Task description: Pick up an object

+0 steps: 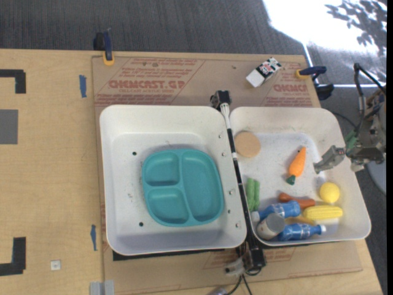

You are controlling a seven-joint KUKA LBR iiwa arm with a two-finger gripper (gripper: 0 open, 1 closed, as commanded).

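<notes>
No single object is fixed by the task, so the likeliest candidates are the ones nearest the gripper (324, 160), which hangs over the right side of the right-hand shallow white bin (355, 196): the small orange plastic carrot with a green top (296, 164), lying tilted just inboard of the jaws, and the round yellow plastic lemon (330, 192), just toward the worktop's near edge from them. Whether the jaws are released or clenched I cannot tell; nothing is seen between them. The carrot lies apart from its neighbours, so a miss there would come mostly from its slant and tapering body, which could squirt out of a closing grip. The lemon is riskier: it is round, likely to roll, and sits just beside the yellow plastic corn cob (321, 213), so the jaws descending there could nudge one into the other. Along the bin's near edge the crowding worsens; the corn, a slim orange-red piece (296, 198), two blue plastic bottles (288, 220) and a greyish round item I cannot identify lie touching or overlapping, and a grasp there could catch two things or jam. The green strip (252, 193) hugs the divider between the bins, where a finger might strike the wall. The tan round disc (247, 144) lies flat near the bin's far left corner, offering little to grip. The teal divided plastic tray (182, 187) in the left white bin (116, 165) seems too wide to grasp.
</notes>
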